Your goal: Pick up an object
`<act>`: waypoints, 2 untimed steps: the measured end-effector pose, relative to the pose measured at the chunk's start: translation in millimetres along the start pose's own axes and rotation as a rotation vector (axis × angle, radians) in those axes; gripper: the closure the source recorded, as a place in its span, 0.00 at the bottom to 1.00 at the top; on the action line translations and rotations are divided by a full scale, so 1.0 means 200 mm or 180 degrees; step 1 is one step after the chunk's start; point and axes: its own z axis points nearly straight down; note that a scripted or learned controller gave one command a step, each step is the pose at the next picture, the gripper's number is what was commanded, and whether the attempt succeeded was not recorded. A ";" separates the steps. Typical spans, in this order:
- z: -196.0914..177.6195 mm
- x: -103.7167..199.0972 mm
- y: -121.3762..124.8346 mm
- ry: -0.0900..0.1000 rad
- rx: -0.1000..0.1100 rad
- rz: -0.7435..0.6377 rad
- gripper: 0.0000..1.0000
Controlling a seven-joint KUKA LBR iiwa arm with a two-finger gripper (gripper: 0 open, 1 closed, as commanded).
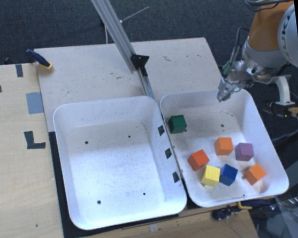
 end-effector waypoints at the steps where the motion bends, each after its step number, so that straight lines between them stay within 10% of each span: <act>1: -0.27 0.00 0.01 -0.0002 -0.0003 0.0001 1.00; 2: -0.23 0.32 0.01 0.0008 0.0020 -0.0014 1.00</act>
